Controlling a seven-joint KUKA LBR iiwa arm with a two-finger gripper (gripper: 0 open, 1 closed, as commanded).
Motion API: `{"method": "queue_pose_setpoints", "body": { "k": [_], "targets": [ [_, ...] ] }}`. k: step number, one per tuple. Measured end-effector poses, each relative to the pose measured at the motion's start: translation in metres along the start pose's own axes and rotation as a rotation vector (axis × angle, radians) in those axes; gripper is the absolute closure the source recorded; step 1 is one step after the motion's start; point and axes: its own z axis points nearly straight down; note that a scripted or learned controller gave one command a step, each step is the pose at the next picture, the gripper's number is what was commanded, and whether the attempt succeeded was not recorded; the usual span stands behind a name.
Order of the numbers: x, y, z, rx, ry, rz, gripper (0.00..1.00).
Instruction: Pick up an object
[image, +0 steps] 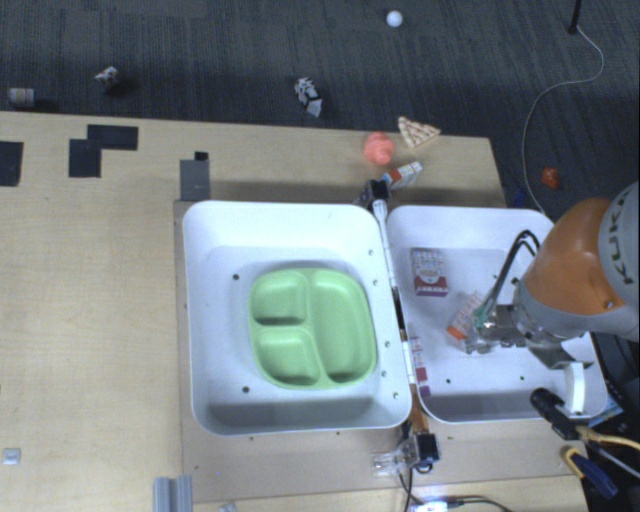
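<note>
My gripper (478, 332) reaches in from the right, low over the right bin (470, 395). A small translucent object with orange marks (461, 322) lies just under or beside its tip, though I cannot make out contact. A small red and white packet (430, 272) lies flat in the same bin, up and to the left of the gripper. The arm's orange band (570, 265) covers the bin's right part.
The left bin (215, 300) holds a green divided tray (308, 326). On the bench beyond the bins lie a pink ball (378, 148), a wedge-shaped toy (418, 132) and a small tube (402, 176). Cables and clips sit at the bins' front edge (415, 455).
</note>
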Motion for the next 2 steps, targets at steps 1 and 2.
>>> {"method": "queue_pose_setpoints", "body": {
  "k": [1,2],
  "targets": [
    [0.0,0.0,0.0,0.0,0.0,0.0,0.0],
    [0.001,0.002,-0.01,-0.004,0.0,-0.001,1.0]
  ]
}}
